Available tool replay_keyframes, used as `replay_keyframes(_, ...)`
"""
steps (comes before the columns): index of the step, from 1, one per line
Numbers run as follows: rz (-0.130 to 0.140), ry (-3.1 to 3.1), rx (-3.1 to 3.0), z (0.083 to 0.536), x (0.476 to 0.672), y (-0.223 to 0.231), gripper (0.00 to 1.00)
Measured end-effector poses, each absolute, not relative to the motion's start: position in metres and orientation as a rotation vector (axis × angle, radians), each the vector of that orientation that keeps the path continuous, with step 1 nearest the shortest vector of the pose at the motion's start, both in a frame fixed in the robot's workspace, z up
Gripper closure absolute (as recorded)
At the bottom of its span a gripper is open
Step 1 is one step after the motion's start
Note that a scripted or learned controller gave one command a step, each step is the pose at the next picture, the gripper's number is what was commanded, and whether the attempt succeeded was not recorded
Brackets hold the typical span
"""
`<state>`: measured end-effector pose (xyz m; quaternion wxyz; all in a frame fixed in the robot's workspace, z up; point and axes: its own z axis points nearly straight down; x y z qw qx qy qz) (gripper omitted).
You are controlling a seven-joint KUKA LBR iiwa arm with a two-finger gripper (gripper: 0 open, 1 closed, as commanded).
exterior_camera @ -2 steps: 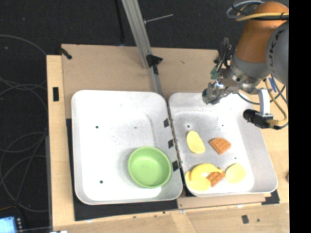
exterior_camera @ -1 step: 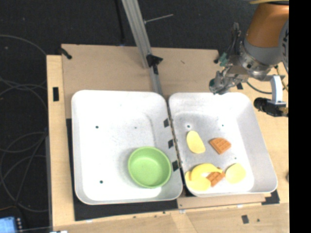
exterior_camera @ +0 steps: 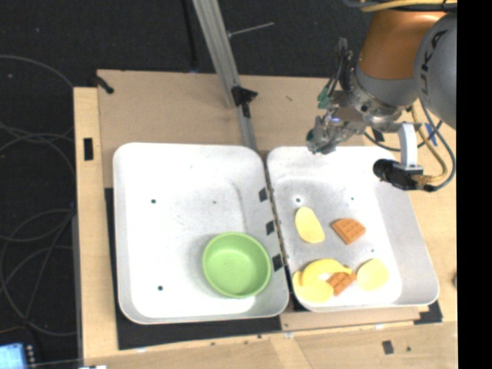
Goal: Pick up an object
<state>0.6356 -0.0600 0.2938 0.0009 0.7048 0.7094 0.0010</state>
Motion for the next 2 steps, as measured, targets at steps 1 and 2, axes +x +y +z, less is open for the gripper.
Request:
replay_keyframes(1, -0.001, 2.228, 2.214, 0.281, 0.630, -0.004, 1.00)
replay_keyframes(2, 0.001, 2.230, 2.213, 0.280, 0.618, 0.051, 1.00)
